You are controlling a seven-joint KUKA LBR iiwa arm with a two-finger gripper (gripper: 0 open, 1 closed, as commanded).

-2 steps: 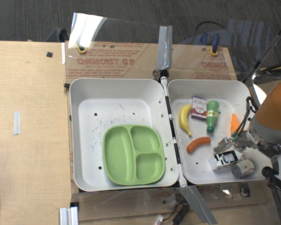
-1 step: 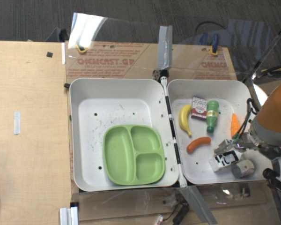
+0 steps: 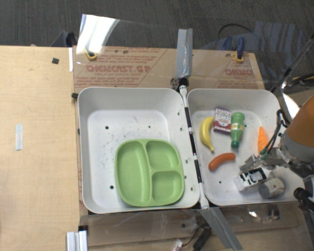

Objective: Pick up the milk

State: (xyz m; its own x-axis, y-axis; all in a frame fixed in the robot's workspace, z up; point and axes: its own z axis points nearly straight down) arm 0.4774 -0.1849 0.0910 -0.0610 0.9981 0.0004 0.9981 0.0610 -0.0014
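Gripper [image 3: 253, 172] of the grey and orange arm hangs low over the near right part of the right bin [image 3: 220, 196], well apart from the milk; whether it is spread or pressed together cannot be told from this slanted overhead view, and nothing is visibly held in it.

From left, the left bin [image 3: 94, 140] holds a green divided plate [image 3: 149, 171], lying toward its near side. Across the seam between the bins, a yellow banana [image 3: 206, 134] lies along the right bin's left side. Just beside it, toward the far wall, stands the milk [image 3: 222, 121], a small dark pink and white carton. It sits between the banana and a green bottle [image 3: 236, 129], which looks to be touching it or nearly so. A red sausage [image 3: 221, 161] lies nearer the camera, between the banana's tip and the gripper. An orange carrot [image 3: 262, 139] rests by the right wall, just above the gripper. A small grey object [image 3: 272, 188] sits close to the gripper, too unclear to name.

The pick appears to be at the approach stage, with the carton untouched. The next move likely calls for travelling left and toward the far wall, passing the sausage. The arm would then have to line up over the carton and descend without knocking the crowding bottle or the banana.
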